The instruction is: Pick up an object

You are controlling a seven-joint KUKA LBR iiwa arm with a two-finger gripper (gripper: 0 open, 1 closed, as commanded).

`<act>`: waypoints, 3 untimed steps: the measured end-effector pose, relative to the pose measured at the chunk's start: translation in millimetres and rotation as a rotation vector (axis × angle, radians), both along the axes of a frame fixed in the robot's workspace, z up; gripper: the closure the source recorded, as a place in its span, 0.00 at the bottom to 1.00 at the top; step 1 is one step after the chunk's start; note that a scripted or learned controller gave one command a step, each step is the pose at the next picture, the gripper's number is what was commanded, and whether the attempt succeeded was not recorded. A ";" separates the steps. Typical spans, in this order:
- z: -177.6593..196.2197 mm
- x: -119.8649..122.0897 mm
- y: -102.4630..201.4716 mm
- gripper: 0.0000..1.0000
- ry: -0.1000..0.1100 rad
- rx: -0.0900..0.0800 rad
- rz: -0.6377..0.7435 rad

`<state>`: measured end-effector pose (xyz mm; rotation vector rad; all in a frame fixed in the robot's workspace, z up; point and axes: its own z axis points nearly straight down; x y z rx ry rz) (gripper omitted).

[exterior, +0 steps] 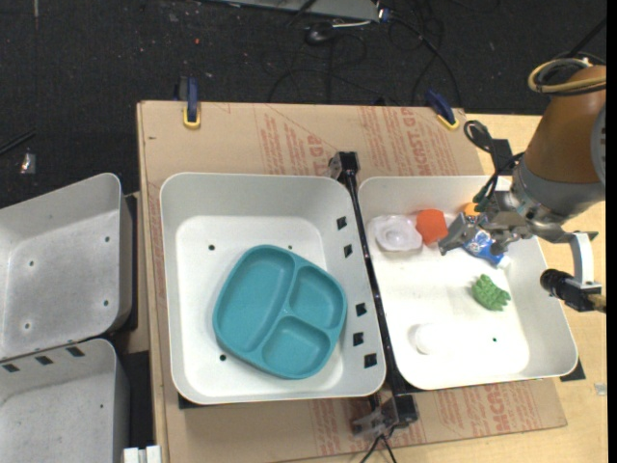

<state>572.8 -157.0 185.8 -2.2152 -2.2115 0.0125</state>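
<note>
The right bin (540,355) holds a small white cup (394,233), an orange object (431,224), a blue and white object (485,248), a green bumpy object (492,292) and a pale white disc (424,336). My gripper (469,231) reaches in from the right and hangs over the bin's upper right part. It is just right of the orange object and directly over the blue and white object, which it partly hides. The green object lies apart, below the gripper.
The left bin (183,287) carries a teal divided plate (280,310). A black divider (359,249) runs between the bins. Both stand on a cardboard sheet (260,133) held by clamps. Grey trays (58,258) sit at the far left.
</note>
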 end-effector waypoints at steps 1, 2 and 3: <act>7.7 3.3 0.4 0.00 -0.013 -0.002 0.003; -37.2 3.4 -5.6 0.00 -0.011 -0.002 0.000; -91.0 2.6 -4.8 0.00 -0.009 -0.002 0.001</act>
